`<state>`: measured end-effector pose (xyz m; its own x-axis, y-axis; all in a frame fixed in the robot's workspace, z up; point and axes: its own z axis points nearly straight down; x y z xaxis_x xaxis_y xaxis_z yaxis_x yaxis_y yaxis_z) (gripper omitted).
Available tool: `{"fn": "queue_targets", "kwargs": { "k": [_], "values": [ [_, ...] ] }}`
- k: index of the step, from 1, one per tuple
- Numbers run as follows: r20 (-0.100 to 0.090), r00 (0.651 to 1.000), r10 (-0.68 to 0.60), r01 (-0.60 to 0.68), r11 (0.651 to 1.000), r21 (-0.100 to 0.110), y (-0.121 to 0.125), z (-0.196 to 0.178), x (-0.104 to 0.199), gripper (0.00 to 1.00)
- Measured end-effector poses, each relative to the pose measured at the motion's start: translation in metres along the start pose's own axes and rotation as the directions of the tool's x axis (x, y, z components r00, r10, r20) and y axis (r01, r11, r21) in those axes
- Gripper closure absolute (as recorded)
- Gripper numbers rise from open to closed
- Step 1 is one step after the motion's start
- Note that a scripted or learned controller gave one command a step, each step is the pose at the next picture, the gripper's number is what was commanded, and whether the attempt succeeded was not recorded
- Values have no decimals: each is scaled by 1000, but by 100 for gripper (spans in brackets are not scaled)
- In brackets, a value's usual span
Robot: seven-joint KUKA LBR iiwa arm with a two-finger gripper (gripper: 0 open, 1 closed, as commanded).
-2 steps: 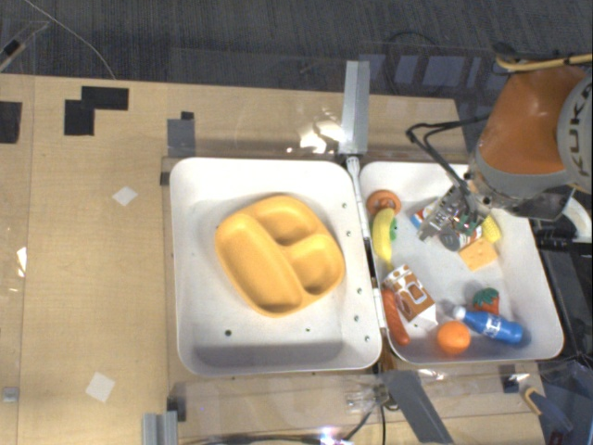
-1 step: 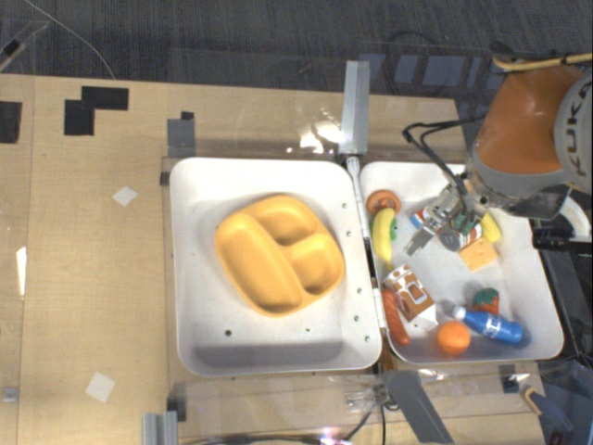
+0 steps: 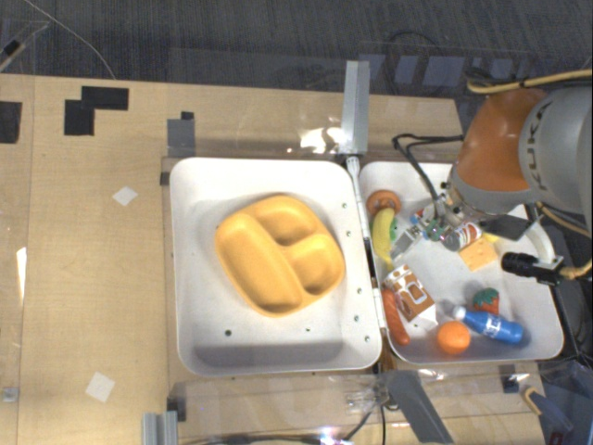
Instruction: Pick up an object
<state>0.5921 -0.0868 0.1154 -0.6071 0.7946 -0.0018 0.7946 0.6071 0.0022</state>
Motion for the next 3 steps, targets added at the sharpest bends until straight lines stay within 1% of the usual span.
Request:
{"fn": "queue_targets", "kwargs": {
  "k": [1, 2, 3],
  "values": [
    [11, 961, 278, -278, 960, -23, 4, 18, -12, 0],
    [7, 998, 60, -60, 998, -8, 21, -74, 8, 0],
    [0, 968, 252, -252, 968, -2, 44, -70, 88, 0]
  ]
}}
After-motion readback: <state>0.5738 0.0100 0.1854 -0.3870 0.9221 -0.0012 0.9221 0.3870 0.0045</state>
